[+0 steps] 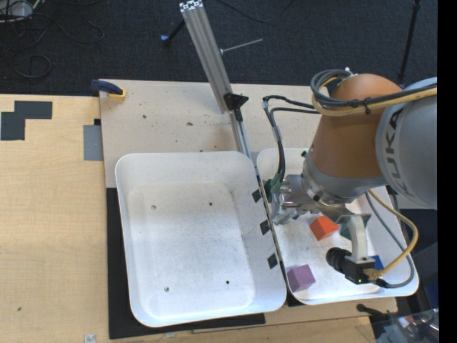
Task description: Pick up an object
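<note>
Well, the arm (371,148) hangs low over the right bin (400,290), its bulk hiding most of the pincer (287,207), which sits near that bin's left wall, by the divide with the left bin (186,241); whether the pincer is released or clenched I cannot tell, and nothing can be seen gripped in it. The likely things to pick lie in the right bin: an orange block (323,227) just to the right of the pincer, and a purple block (300,277) nearer the front rim, apart from both. The risks, as I judge them: the pincer stands so close to the wall that a descent may strike the rim or close on bare floor; the orange block sits askew to the walls, so a grip on its corners could slip or flick it away; the purple block lies close to the wall, leaving little room on one side; a hard knock could shove the bins across the counter (164,120).
</note>
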Tool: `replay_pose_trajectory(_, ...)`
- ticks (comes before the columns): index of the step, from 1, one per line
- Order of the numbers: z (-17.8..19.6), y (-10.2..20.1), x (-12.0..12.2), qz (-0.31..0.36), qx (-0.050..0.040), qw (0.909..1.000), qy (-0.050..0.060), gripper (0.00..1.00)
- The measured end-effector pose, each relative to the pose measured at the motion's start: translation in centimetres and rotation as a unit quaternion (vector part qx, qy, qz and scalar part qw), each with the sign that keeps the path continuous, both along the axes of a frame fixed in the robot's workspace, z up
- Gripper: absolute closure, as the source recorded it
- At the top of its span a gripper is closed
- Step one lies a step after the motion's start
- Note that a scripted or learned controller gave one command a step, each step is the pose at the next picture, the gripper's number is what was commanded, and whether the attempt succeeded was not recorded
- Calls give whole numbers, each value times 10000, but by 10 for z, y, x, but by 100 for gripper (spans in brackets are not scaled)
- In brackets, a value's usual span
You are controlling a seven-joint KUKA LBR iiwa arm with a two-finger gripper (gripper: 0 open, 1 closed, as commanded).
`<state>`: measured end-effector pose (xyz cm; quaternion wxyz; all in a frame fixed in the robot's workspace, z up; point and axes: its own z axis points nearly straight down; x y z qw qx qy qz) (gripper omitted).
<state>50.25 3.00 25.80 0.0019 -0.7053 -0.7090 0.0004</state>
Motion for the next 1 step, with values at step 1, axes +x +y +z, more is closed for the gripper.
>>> replay_pose_trajectory(1,-13,62,-4,1,-3,10000,17,100)
